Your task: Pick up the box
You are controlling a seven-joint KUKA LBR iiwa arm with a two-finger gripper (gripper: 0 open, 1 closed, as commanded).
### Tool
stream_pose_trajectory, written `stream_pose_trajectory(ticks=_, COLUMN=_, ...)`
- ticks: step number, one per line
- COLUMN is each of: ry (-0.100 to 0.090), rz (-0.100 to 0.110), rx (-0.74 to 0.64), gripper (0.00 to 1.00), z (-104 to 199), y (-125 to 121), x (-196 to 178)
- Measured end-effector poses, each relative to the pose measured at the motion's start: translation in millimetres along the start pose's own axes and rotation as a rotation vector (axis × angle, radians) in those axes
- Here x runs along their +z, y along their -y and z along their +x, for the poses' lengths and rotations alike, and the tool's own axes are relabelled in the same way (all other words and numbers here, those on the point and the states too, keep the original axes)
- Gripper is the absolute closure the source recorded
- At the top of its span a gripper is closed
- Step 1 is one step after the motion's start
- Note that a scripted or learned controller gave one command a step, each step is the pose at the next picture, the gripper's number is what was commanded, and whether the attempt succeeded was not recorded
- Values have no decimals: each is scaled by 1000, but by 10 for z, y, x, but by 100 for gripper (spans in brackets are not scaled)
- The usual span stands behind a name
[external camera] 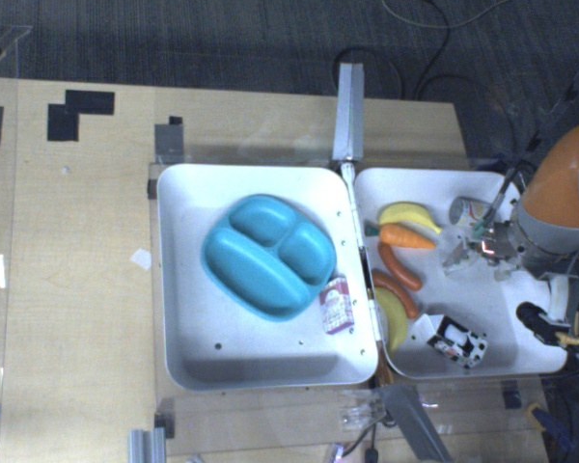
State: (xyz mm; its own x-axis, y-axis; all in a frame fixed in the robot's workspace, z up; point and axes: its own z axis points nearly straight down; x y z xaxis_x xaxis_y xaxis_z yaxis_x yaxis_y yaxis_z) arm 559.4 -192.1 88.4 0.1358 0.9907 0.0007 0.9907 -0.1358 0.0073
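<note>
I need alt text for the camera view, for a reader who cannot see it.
A robot arm's tool hangs over the right bin, which holds a banana, a carrot, a sausage and a small black-and-white thing. The left bin holds a blue divided plate and, beside it, a small box.

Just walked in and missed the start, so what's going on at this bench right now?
A grey robot arm with an orange band reaches in from the right, its gripper over the right bin, which holds toy food: a banana, a carrot, a sausage. The small box it should pick up lies untouched in the left bin, beside a blue divided plate.
</note>
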Motion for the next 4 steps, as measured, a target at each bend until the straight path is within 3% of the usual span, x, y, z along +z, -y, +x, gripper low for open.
stream_pose_trajectory(ticks=1, ry=-2, rz=-4, rx=-2, gripper=100, z=20, y=-16, x=-114)
stream_pose_trajectory(ticks=2, ry=1, rz=4, rx=106, gripper=100, z=337, y=-565, x=-409)
stream_pose_trajectory(ticks=3, ry=1, rz=5, rx=-4, gripper=100, z=758, y=-341, x=-1154)
stream_pose_trajectory(ticks=4, ry=1, rz=4, rx=-33, gripper=100, z=253, y=-445, x=-1490)
